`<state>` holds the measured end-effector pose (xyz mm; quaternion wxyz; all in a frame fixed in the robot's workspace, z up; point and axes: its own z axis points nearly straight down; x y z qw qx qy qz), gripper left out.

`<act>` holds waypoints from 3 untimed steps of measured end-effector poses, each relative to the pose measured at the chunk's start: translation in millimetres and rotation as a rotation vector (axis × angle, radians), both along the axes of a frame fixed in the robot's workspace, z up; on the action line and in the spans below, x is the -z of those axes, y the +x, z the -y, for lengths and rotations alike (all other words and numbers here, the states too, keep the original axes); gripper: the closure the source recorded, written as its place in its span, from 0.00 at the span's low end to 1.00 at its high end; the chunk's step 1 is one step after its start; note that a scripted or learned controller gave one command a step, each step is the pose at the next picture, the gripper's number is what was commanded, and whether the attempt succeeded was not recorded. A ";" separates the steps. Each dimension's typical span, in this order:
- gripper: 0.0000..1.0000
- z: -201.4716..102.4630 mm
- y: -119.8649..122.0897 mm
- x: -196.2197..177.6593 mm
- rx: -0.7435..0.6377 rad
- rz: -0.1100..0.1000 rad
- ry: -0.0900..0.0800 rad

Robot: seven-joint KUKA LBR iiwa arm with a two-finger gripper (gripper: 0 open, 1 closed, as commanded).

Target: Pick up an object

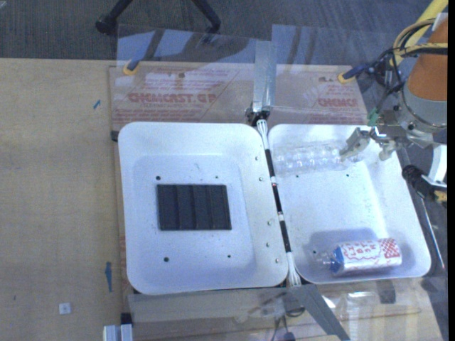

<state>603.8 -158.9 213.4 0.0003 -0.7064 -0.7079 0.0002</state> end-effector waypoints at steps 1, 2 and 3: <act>0.00 9.5 -76.6 51.9 0.172 -0.001 0.000; 1.00 9.8 -75.9 42.1 0.173 0.001 0.000; 1.00 -3.0 -58.8 120.6 -0.179 0.002 0.000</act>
